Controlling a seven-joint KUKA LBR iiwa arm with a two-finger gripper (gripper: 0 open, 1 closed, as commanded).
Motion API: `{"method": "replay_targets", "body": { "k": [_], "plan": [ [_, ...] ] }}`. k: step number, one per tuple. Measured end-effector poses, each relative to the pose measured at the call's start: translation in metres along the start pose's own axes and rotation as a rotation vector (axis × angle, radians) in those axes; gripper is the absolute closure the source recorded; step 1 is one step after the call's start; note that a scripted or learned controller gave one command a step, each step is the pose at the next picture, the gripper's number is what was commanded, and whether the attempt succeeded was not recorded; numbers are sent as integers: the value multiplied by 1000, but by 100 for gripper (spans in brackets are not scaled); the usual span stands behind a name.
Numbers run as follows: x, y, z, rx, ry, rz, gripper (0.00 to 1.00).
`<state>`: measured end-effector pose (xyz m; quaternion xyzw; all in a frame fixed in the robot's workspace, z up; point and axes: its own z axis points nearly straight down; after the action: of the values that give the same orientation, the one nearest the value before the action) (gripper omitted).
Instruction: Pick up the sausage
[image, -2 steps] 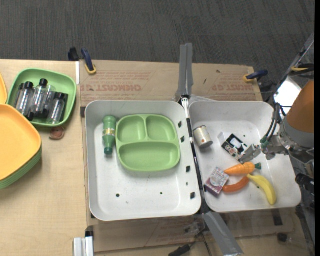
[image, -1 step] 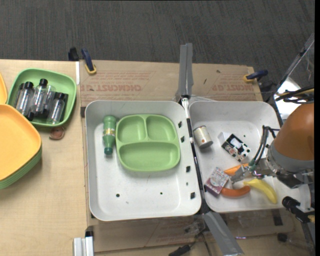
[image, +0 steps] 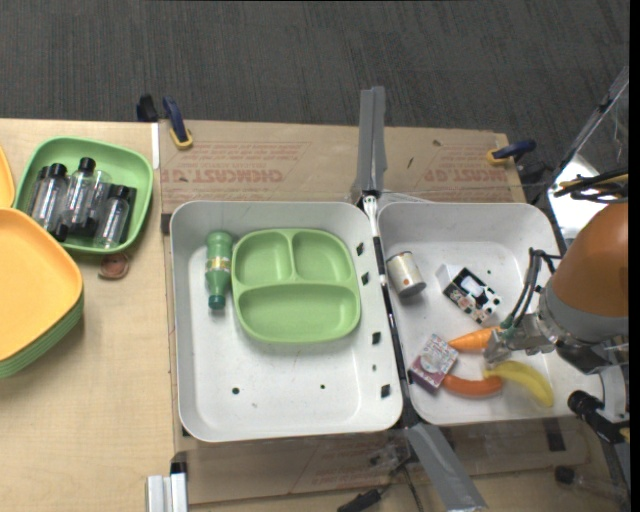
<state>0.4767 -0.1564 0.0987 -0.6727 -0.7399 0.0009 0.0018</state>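
While the hand (image: 503, 345) hung low in the right bin (image: 440, 225), jaw state not discernible, the sausage (image: 472, 385) lay just below it, between carrot (image: 470, 340) and banana (image: 525, 380); best to descend squarely across it, avoiding both neighbours

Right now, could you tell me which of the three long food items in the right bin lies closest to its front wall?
The sausage, reddish-orange, lies closest to the front wall; the carrot sits behind it and the yellow banana to its right, by the gripper.
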Motion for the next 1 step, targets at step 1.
{"method": "replay_targets", "body": {
  "k": [1],
  "plan": [
    [-46, -4, -13, -2, -1, 196, 100]
  ]
}}
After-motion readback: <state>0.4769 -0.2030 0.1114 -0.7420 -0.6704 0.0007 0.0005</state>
